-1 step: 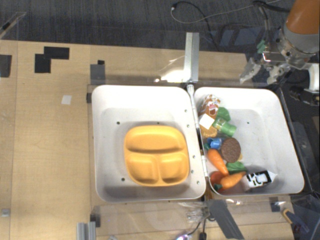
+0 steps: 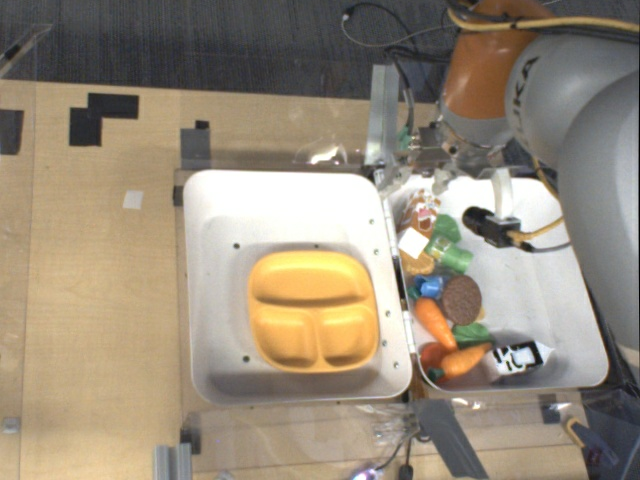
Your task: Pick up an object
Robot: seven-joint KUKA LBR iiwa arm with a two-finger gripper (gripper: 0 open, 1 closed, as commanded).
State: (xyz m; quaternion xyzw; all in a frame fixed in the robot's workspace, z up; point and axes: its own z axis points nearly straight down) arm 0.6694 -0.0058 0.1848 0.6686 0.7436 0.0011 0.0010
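Several toys (image 2: 447, 298) lie heaped just below the hand (image 2: 432, 173), toward the bin's near end. Whether the hand is open or holding anything, I cannot tell.

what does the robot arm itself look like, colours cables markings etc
A bulky, rounded grey arm with a glossy orange band above the wrist. Dark lettering sits on the grey shell beside the band. Black and yellowish cables loop over its top, and another yellowish cable runs by the wrist.

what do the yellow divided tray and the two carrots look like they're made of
Yellow divided tray: probably moulded plastic, smooth with a soft sheen along its rounded compartment ridges. Carrots: likely toy plastic or rubber, uniformly bright orange and smooth-skinned; too small to tell which.
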